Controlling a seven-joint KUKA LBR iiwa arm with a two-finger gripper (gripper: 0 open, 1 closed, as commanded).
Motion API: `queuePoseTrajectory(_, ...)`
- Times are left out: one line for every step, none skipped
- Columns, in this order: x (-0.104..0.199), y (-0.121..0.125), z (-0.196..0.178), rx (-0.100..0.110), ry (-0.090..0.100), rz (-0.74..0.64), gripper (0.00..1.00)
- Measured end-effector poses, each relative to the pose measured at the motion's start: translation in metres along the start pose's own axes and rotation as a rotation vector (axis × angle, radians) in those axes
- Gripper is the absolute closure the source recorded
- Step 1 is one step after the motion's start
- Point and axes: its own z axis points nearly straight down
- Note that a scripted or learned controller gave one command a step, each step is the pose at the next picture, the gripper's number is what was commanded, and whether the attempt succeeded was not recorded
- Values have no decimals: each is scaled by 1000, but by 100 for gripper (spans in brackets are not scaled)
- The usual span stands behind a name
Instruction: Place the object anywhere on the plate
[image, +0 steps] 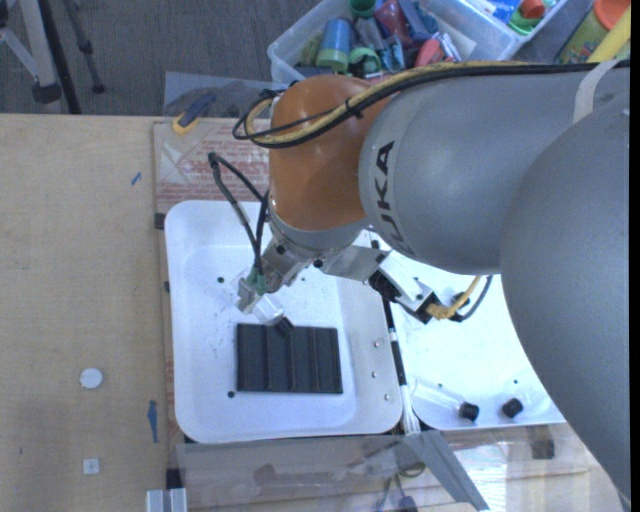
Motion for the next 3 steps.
queuePoseTrajectory(-21,25,31,-5,-3,-341,100)
queuePoseTrajectory(-5,22,-3,-6,-4,-532,100)
queuePoseTrajectory(29,-14,27,0,0,-765,100)
